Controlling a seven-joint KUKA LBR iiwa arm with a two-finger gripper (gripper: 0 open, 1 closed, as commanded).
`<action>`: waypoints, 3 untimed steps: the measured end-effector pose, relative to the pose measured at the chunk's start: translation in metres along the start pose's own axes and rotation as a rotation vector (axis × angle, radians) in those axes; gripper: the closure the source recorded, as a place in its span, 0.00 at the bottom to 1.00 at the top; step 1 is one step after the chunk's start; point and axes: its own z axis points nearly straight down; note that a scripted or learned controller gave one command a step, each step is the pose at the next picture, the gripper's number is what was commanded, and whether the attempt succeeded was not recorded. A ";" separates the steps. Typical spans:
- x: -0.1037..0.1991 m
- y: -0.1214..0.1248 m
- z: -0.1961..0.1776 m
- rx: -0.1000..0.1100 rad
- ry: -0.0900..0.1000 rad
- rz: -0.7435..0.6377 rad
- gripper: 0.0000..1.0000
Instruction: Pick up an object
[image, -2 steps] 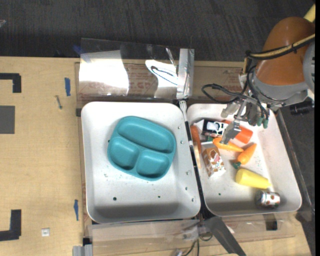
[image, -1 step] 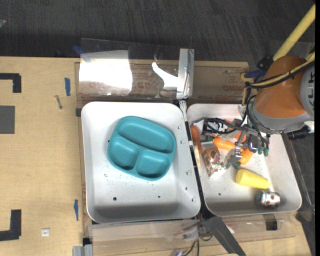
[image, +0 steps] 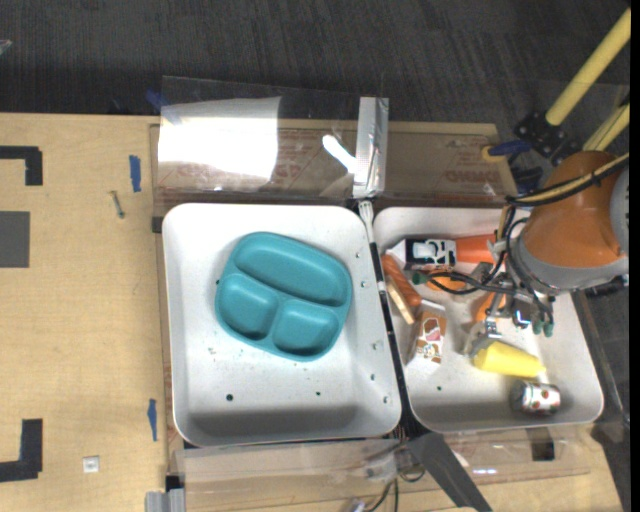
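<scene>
Yellow object (image: 508, 359) just below jaws (image: 497, 322) (right bin)

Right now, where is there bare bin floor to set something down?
Left white bin: a bare strip in front of the teal sectioned plastic plate. Right white bin: crowded, with a small free patch left of the yellow plastic piece.

My grey arm with its orange band (image: 572, 215) reaches in from the right, wrist angled downward. My two-finger gripper (image: 505, 310) hangs low beneath it, cables trailing around the wrist.
</scene>
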 end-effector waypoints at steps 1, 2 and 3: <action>-0.003 0.002 -0.013 0.000 -0.012 -0.003 1.00; -0.003 0.002 -0.012 0.000 -0.010 -0.003 0.00; -0.023 -0.007 0.001 -0.002 0.004 0.000 0.00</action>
